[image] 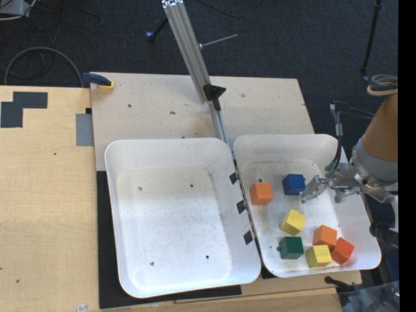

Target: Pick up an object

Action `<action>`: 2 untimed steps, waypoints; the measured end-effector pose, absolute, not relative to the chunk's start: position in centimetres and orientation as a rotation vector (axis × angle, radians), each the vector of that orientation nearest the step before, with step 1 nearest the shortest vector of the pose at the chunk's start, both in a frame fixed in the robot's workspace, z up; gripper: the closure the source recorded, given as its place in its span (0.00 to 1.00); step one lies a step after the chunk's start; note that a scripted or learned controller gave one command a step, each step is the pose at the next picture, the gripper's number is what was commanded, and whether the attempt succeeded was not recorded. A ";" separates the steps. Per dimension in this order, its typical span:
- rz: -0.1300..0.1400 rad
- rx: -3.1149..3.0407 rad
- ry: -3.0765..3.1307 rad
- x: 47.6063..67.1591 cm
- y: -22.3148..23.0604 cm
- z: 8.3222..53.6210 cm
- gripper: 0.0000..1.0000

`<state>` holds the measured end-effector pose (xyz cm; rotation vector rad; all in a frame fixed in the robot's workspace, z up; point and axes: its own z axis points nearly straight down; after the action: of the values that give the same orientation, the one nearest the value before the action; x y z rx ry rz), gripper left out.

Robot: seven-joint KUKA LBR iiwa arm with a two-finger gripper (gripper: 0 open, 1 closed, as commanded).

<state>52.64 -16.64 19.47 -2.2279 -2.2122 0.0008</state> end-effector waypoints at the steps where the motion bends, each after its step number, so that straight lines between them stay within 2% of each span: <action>1: -0.005 -2.225 -2.226 49.0 -17.1 32.9 0.00; 2: 0.002 -2.215 -2.222 48.7 -13.7 30.4 0.00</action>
<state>48.70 -13.72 30.43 -2.2145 -2.2221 0.0024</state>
